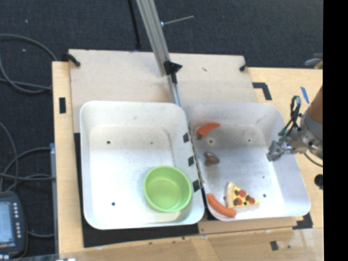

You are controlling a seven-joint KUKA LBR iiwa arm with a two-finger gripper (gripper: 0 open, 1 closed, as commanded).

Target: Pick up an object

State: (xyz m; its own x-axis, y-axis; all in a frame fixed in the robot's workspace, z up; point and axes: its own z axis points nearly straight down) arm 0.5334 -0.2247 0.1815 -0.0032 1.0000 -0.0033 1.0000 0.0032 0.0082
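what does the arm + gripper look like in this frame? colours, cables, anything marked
The arm enters at the right edge, mostly cropped: an orange band near the top, grey metallic wrist hardware below. Dark cables loop along its left side, next to a small blue mark at the frame edge. The gripper is a small grey metal piece over the right bin. No readable markings; detail is blurred.

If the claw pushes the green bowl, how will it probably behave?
The green bowl looks thin and hollow, so probably light and easy to slide. It sits upright on a broad base, so tipping seems unlikely. Its smooth rim may slip from a pinch.
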